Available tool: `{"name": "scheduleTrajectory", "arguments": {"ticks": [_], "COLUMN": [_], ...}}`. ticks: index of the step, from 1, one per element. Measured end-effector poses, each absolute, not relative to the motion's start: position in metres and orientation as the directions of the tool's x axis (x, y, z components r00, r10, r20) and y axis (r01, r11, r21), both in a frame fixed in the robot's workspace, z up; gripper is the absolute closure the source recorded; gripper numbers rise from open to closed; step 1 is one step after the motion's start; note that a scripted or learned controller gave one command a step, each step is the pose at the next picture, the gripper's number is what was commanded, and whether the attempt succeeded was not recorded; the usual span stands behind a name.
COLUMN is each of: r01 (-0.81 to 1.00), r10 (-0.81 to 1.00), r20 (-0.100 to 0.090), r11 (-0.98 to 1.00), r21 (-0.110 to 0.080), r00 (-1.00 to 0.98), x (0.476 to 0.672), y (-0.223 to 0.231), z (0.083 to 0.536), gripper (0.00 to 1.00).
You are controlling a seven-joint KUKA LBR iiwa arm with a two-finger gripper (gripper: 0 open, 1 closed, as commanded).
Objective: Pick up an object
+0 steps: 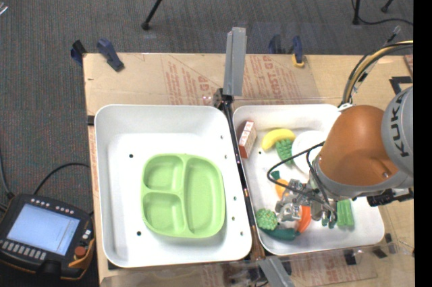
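My gripper (pixel 295 210) is low in the right bin (pixel 317 111), over a pile of toy food near the front. Around it lie an orange carrot-like piece (pixel 305 219), a green broccoli-like piece (pixel 266 219) and a dark green piece (pixel 284 234). A green ridged piece (pixel 345 213) lies to its right. Further back sit a yellow banana (pixel 276 138), a green piece (pixel 284 151) and a white plate (pixel 307 146). A small red and white box (pixel 246 138) leans at the bin's left wall. The wrist hides what lies right under the gripper.
The left bin (pixel 115 123) holds a light green divided tray (pixel 183 196). A grey post (pixel 235 63) stands behind the wall between the bins. A teach pendant (pixel 44 233) lies on the floor at the lower left. Tripod legs stand on the carpet behind.
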State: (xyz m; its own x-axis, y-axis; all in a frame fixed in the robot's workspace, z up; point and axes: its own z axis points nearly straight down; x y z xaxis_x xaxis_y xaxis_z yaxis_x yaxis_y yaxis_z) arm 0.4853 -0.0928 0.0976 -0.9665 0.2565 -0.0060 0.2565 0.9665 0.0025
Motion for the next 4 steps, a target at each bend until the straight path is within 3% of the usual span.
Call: {"name": "scheduleTrajectory", "arguments": {"ticks": [1, 2, 3, 4], "r01": [0.256, 0.252, 0.250, 0.363], "r10": [0.256, 0.252, 0.250, 0.363], "r20": [-0.005, -0.005, -0.004, -0.014], "r11": [0.967, 0.968, 0.968, 0.932], "r21": [0.002, 0.003, 0.003, 0.004], "r00": [-0.967, -0.968, -0.968, -0.932], "x": [0.485, 0.485, 0.485, 0.480], "y": [-0.093, -0.092, -0.092, -0.093], "z": [0.097, 0.106, 0.105, 0.091], "gripper": [0.00, 1.00, 0.00, 0.00]}}
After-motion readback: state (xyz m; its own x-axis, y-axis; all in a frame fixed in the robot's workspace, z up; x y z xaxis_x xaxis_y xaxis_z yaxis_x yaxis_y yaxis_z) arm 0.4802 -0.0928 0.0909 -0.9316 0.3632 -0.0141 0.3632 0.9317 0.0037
